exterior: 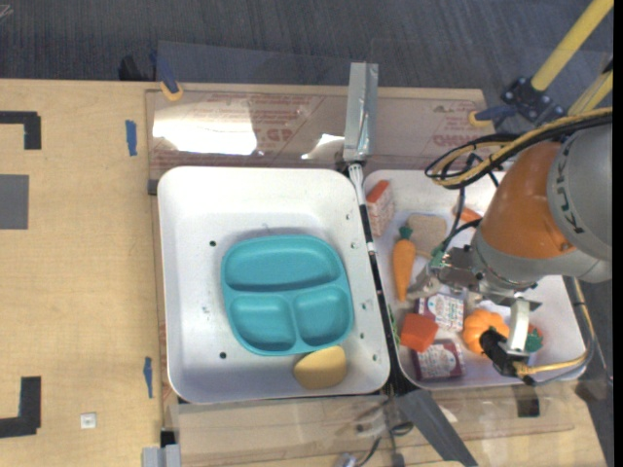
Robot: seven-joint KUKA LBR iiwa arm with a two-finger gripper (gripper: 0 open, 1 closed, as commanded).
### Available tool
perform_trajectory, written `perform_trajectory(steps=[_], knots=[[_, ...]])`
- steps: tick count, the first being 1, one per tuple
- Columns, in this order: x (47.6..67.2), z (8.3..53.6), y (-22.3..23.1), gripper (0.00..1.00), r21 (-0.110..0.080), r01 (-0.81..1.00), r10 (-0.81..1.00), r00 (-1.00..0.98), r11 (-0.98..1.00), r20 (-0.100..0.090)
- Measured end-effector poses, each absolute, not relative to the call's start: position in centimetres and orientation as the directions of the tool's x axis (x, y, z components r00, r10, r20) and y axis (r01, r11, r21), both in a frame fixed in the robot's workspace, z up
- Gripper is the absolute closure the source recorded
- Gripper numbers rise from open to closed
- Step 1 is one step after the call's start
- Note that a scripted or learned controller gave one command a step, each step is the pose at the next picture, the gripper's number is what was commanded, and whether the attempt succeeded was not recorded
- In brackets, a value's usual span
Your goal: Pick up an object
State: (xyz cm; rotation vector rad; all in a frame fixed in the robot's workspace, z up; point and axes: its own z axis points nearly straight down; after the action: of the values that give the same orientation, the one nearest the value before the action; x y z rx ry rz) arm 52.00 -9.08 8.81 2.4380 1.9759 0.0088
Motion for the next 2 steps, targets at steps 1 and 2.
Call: perform_trajectory(steps=[1,2], knots=[[52.0,9.7,-9.2,1.0,0.008,0.978,0.978,0.209,-0.209,0.002],[51.8,18.8,-3.8,1.0,0.006,0.965,0.965,0.264,-0.264,0.004]])
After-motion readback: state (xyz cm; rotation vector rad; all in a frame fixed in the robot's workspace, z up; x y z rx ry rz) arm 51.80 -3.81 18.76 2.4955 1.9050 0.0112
